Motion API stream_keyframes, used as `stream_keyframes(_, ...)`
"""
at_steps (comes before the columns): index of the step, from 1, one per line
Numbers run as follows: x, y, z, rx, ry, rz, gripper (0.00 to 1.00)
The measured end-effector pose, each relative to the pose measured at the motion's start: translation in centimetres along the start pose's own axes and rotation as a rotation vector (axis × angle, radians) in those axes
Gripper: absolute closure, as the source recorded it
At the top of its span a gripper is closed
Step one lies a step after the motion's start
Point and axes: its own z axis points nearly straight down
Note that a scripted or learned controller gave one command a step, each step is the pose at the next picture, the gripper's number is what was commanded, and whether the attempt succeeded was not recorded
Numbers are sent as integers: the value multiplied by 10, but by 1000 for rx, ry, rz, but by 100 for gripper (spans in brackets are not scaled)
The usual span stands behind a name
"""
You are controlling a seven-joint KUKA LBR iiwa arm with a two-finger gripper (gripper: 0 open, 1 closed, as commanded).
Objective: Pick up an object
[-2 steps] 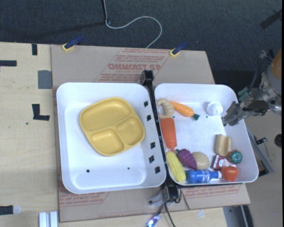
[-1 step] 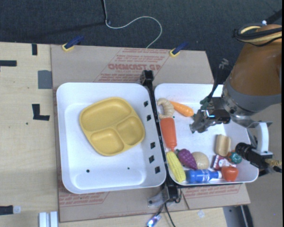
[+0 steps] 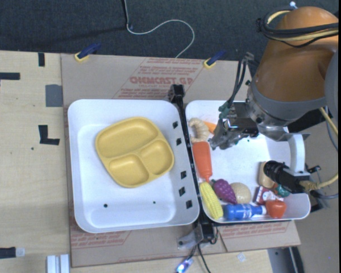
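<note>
My gripper hangs over the upper part of the right bin, just right of an orange carrot that lies along the bin's left wall. A beige knobbly toy and a small orange piece sit close to the gripper's upper left. Along the bin's front lie a yellow corn cob, a purple toy, a beige rounded piece, a blue bottle and a red toy. Nothing shows between the gripper and the bin floor below it.
The left bin holds a yellow divided plate. A tan piece sits near the right bin's right wall. The arm's bulky orange and grey body overhangs the right bin's far right corner.
</note>
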Motion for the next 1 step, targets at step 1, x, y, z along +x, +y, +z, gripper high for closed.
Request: stream_keyframes(1,59,1,-114,-10,2,-1,100)
